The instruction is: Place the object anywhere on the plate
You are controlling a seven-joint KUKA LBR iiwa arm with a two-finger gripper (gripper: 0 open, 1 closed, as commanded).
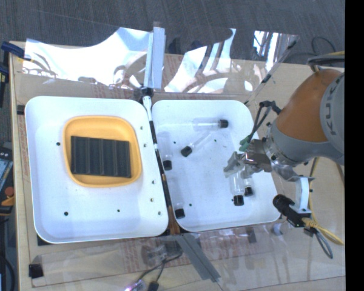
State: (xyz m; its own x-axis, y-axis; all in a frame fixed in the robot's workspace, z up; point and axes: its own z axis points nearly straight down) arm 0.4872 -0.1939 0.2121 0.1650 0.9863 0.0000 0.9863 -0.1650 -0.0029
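Hovering low over the right bin (170, 120), my hand (239, 165) sits toward that bin's right side, and I cannot tell how it is set, since the metal parts blur together there. Behind it my grey wrist and orange band (303, 111) reach in from the right edge, crossing the bin's right rim. Several clear plastic tubes with black caps lie scattered on the smooth white floor of this bin: one tube (209, 124) lies flat near the far wall, another (194, 145) lies at a slant near the middle, and a third (238, 196) sits just below my hand, toward the near rim. Small black caps or pieces (179, 212) rest close to the left wall and the near left corner. Open floor remains in the middle of the bin, between the slanted tube and my hand. The yellow plate (100, 126) lies in the left bin (42, 180), well apart from my hand; it is a rounded rectangle with a raised glossy rim and a dark ribbed insert (101, 156) in its centre. White floor rings the plate on all sides, widest toward the near edge. Both bins have rounded corners and sit touching side by side on the tabletop (97, 262).
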